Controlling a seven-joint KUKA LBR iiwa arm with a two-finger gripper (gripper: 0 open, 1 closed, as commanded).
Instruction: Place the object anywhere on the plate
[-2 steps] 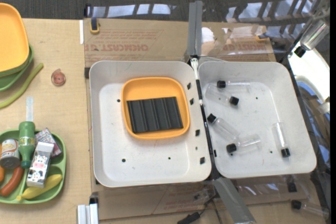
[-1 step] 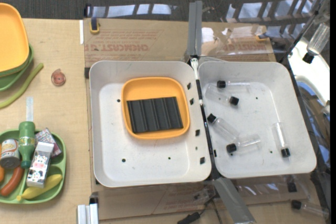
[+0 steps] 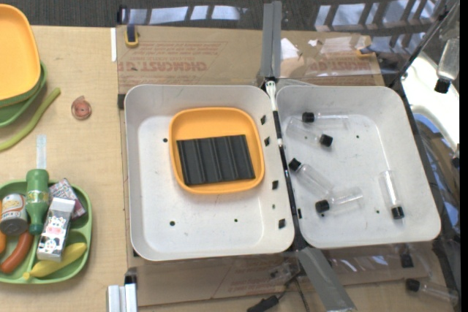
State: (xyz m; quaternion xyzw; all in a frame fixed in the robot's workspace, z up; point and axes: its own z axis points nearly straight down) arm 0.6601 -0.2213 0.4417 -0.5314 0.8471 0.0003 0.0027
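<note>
Five clear, black-capped tubes [image 3: 344, 199] lie scattered in the right bin [image 3: 409, 230]. In the left bin [image 3: 153, 230], a black ribbed slab [image 3: 216, 160] covers most of the orange plate [image 3: 183, 124].

Your bench [image 3: 80, 62] bears two white bins [image 3: 146, 230]; left of them sit stacked plates [image 3: 14, 55] and a green food tray [image 3: 77, 259].
</note>
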